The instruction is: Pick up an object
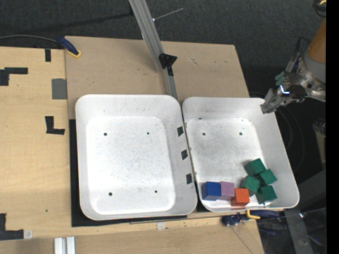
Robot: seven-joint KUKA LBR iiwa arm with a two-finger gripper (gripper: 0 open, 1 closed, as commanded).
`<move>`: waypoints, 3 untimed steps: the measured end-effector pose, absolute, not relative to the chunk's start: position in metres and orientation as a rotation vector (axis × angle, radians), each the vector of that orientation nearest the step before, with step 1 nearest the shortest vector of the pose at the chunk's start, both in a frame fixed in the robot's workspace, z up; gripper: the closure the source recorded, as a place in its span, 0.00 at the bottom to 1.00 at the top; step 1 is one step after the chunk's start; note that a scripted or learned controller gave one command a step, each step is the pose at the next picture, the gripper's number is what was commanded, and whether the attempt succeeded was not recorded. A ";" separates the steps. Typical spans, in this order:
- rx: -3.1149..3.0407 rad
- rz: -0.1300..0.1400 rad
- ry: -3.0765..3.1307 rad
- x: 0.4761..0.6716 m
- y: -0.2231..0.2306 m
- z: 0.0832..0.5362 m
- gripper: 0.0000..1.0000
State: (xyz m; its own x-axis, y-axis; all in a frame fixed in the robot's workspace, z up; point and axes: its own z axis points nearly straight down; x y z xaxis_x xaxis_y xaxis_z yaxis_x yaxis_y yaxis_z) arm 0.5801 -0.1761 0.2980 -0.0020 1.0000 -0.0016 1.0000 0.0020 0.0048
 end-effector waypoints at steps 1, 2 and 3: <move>2.216 -0.001 2.228 0.601 -0.129 0.284 1.00; 2.218 -0.003 2.229 0.611 -0.083 0.265 1.00; 2.215 -0.001 2.230 0.630 -0.027 0.254 1.00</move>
